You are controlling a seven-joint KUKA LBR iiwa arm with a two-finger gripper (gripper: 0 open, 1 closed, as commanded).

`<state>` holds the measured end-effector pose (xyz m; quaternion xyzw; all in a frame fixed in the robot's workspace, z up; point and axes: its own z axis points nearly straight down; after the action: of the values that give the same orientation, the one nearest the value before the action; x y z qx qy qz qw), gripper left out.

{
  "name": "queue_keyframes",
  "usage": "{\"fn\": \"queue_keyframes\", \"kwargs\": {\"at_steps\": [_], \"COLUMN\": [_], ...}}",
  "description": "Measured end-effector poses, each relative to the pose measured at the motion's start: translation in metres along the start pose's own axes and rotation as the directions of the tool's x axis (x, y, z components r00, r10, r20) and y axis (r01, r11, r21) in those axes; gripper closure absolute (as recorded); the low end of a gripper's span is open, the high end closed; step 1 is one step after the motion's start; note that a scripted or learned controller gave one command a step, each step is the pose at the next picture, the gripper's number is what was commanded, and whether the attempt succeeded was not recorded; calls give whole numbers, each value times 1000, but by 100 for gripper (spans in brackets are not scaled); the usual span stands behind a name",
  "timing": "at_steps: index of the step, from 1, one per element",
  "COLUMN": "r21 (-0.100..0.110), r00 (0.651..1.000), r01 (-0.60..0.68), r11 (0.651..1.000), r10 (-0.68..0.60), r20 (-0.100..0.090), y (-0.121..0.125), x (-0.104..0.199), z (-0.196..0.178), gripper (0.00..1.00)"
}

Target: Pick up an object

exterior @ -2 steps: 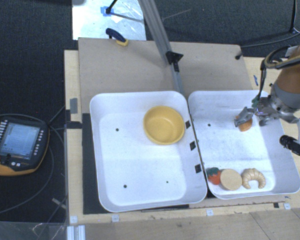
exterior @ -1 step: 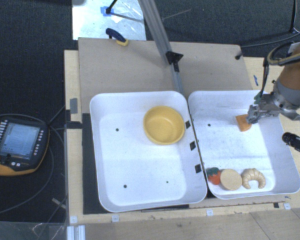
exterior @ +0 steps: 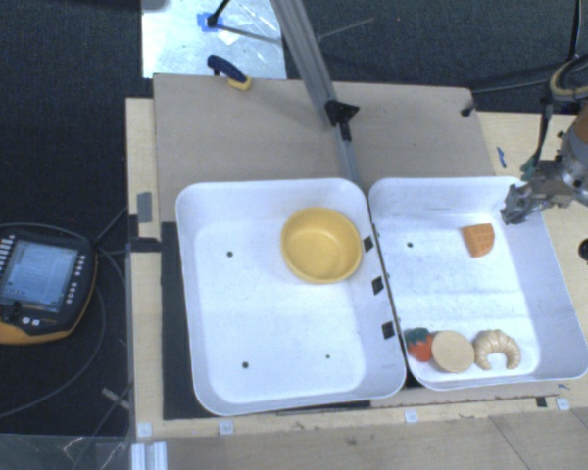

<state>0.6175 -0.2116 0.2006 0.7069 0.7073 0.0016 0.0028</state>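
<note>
The right bin holds an orange wedge near its far right side. Along its near edge lie a red and green piece, a tan round disc and a croissant. A yellow bowl sits at the far right of the left bin. My gripper hangs over the right bin's far right rim, just up and right of the orange wedge. Nothing shows between its fingers.
A slanted metal pole with a black clamp crosses the cardboard behind the bins. A teach pendant lies on the floor at the left. A blue and yellow clamp sits at the board's far edge.
</note>
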Motion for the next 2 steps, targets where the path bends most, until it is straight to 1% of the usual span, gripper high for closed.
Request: {"fn": "queue_keyframes", "kwargs": {"at_steps": [1,2], "r21": [0,4], "r00": [1000,1000], "r01": [0,0], "r11": [1000,1000], "r10": [0,0], "r20": [0,-1], "y": [-5,-4], "x": [-3,-3], "z": [-62,-76], "gripper": [100,100]}}
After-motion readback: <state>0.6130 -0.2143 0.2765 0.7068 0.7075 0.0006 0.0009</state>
